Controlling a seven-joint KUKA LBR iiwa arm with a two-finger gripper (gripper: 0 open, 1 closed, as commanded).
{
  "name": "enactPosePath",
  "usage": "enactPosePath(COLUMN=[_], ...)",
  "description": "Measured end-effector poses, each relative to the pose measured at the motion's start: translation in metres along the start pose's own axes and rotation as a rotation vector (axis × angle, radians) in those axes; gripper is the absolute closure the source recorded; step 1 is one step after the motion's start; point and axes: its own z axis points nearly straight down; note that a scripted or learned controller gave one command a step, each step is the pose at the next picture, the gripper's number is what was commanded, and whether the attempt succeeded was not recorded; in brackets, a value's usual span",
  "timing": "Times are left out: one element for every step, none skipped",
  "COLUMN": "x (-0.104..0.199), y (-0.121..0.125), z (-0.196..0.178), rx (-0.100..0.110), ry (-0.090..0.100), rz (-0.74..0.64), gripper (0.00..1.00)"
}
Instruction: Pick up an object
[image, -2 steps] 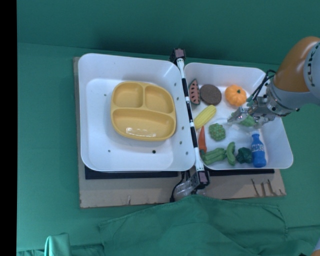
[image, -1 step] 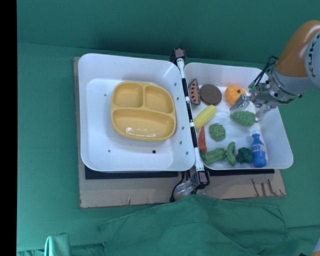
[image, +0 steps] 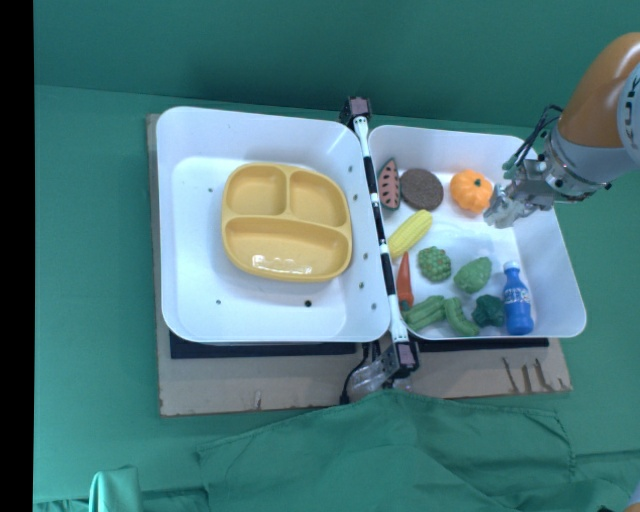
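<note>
Overhead view of 2 white bins on a green-draped bench. The left bin (image: 200, 300) is carrying a yellow 3-compartment tray (image: 287, 221). The right bin (image: 560, 290) is holding the candidate objects: a watermelon slice (image: 389, 185) and a brown round patty (image: 421, 188) along the far side, an orange pumpkin (image: 470, 191) beside them, a corn cob (image: 409, 234) and a carrot (image: 404, 281) near the divider, 3 green vegetables (image: 434, 264) in the middle, 2 green pods (image: 428, 312) and a broccoli floret (image: 489, 311) toward the near wall, and a blue bottle (image: 516, 298) lying at the near right.

The gripper (image: 503, 212) is hanging over the far right part of the right bin, just beside the pumpkin and on its right. Whether its fingers are apart or together cannot be told at this size, and nothing is showing between them. No object is appearing lifted; all are resting on the bin floor.

Judged progress: the approach is under way, with the pumpkin the likeliest target by nearness. The descent, the closing on an object and the lift are all remaining to be done.
</note>
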Motion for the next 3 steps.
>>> enactPosePath(x=[0.0,0.001,0.0], y=[-0.001,0.071,0.071], z=[0.001,0.045,0.028], rx=[0.003,0.007,-0.003], ry=[0.0,0.002,-0.001], rz=[0.0,-0.006,-0.002], gripper=[0.0,0.0,1.0])
